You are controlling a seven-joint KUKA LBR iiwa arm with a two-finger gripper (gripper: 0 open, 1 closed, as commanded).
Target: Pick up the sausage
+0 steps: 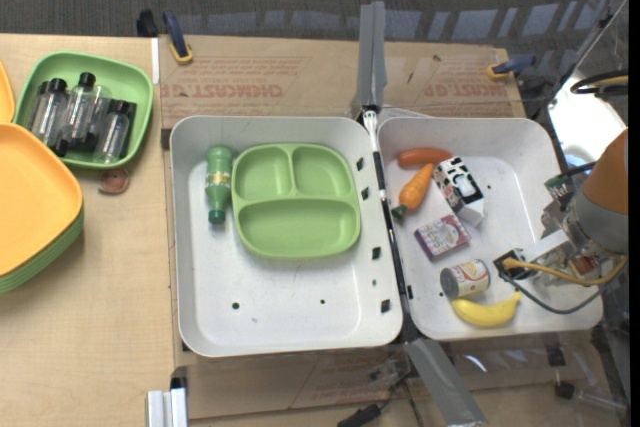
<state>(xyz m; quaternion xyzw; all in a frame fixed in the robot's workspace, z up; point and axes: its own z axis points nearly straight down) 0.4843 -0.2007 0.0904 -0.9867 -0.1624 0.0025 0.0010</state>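
Note:
The sausage (424,156) is a short orange-red link lying flat at the back left of the right bin (530,140). Just in front of it an orange carrot (415,187) lies slanted, with its green end against the bin's left wall. My gripper (572,245) hangs over the right side of the same bin, well to the right of the sausage and nearer the front. Nothing shows in its grasp.
In the right bin lie a black-and-white carton (460,183), a purple packet (442,236), a can (466,278) and a banana (486,310). The left bin (290,315) holds a green divided plate (296,200) and a green bottle (217,182).

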